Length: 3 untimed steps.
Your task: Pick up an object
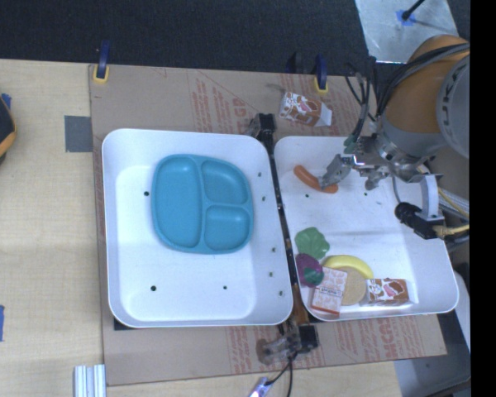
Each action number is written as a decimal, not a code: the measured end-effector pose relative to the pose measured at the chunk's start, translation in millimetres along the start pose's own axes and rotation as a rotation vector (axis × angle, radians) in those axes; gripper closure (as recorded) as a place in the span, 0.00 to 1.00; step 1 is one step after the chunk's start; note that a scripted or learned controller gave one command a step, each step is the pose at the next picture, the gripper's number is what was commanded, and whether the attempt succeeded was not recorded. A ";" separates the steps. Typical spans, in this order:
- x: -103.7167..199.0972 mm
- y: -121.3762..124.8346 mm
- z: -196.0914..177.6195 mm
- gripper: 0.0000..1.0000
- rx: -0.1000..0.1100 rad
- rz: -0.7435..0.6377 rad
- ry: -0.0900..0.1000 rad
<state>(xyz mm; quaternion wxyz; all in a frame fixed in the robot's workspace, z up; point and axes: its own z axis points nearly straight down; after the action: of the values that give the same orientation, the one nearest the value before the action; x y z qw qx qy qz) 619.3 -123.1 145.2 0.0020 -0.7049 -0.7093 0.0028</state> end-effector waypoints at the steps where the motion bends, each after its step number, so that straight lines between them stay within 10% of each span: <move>1: 10.8 36.8 53.7 0.00 -0.002 0.000 -0.001; 3: -18.2 37.4 52.6 0.00 -0.007 0.004 0.000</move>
<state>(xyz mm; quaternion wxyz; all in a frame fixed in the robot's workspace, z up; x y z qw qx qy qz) 656.5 -141.2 92.4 -0.0004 -0.7063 -0.7079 0.0004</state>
